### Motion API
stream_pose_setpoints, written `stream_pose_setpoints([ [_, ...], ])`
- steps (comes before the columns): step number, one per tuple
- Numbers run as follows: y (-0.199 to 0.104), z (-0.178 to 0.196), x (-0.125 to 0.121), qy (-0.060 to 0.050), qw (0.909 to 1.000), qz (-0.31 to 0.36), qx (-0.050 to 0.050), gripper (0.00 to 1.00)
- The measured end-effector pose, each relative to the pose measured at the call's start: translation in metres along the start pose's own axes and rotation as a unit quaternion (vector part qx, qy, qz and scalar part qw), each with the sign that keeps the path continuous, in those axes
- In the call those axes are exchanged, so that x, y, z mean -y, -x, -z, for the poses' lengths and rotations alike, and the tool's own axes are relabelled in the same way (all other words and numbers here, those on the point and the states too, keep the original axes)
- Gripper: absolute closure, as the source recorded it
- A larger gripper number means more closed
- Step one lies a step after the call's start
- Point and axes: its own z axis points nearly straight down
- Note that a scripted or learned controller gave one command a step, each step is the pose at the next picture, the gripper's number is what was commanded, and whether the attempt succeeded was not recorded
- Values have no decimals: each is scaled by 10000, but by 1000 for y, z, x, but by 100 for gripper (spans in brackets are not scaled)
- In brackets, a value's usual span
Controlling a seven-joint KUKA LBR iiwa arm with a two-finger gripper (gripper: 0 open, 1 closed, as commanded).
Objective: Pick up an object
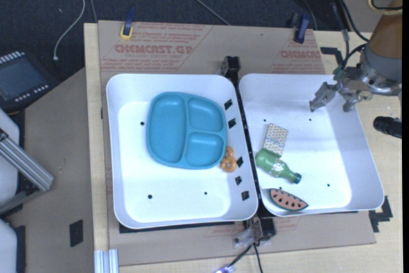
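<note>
My gripper (333, 98) hangs over the far right part of the right bin (332, 156), its two fingers spread apart with nothing between them. In that bin lie a green bottle (276, 164) on its side, a small patterned card (275, 136) just beyond it, and a watermelon-slice toy (287, 199) near the front rim. All three sit to the left and nearer the front than the gripper. In the left bin (128, 188) rests a blue divided plate (185, 130), with a small orange-brown toy (228, 161) at its right edge.
Black clips run along the divider between the two bins (238, 137). The grey arm with its orange band (386, 41) comes in from the right. Cables and a cardboard box lie beyond the bench at the back.
</note>
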Motion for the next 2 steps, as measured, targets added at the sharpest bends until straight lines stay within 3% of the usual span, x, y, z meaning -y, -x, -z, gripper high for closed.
stream_pose_setpoints([
  [1, 0, 9, -3, 73, 10000, 17, 16, 0],
  [2, -5, -35, 1, 48, 10000, 19, 9, 0],
])
